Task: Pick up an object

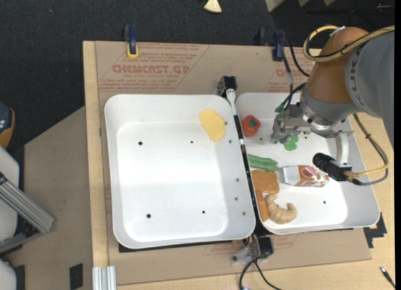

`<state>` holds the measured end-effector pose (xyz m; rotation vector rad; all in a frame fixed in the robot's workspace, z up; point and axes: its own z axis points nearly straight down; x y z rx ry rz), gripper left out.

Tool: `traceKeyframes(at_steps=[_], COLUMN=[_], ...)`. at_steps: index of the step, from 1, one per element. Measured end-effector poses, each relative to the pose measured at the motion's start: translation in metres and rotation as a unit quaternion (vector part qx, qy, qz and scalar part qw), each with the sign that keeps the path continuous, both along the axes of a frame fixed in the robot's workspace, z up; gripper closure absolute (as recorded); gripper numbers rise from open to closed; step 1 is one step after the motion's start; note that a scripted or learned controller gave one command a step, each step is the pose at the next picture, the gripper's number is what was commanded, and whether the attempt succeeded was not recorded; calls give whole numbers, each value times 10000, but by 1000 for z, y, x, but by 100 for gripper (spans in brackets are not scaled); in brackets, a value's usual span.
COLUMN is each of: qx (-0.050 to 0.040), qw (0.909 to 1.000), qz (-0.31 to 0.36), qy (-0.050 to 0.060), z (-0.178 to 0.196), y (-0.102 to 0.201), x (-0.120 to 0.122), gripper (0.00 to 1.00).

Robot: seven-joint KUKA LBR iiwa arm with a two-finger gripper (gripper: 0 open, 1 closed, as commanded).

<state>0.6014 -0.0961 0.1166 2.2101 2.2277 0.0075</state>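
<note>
Reaching in from the right, the arm [351,76] has its pincer [285,131] low over the far half of the right bin [360,210], near the bin's middle. Finger spread: cannot tell, the wrist body covers them. A small green piece [291,144] sits directly under the tips, touching or nearly so; whether it is gripped cannot be judged.

Likely target is that green piece, since the pincer is centred on it. It is small, bright green, lumpy, shape unclear.

Other items cluster along the right bin's left wall: red tomato-like piece [250,125] toward the far corner, green pod [262,163], orange slab [265,183], croissant-shaped piece [281,212] toward the near edge. Clustering leaves little side clearance there.

The left bin [125,176] holds one yellow piece [213,124] near its far right corner.
</note>
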Motion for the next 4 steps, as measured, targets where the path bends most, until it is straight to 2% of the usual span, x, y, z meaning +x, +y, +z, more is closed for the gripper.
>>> traceKeyframes(at_steps=[1, 2, 3, 4], qx=[6, 6, 0, 32], qw=[10000, 10000, 10000, 10000], qz=[-46, -61, 20, 44], qy=[58, 55, -64, 67], z=[13, -34, 75, 51], y=[0, -9, 77, 225], x=[-56, -116, -21, -86], gripper=[100, 100, 100, 100])
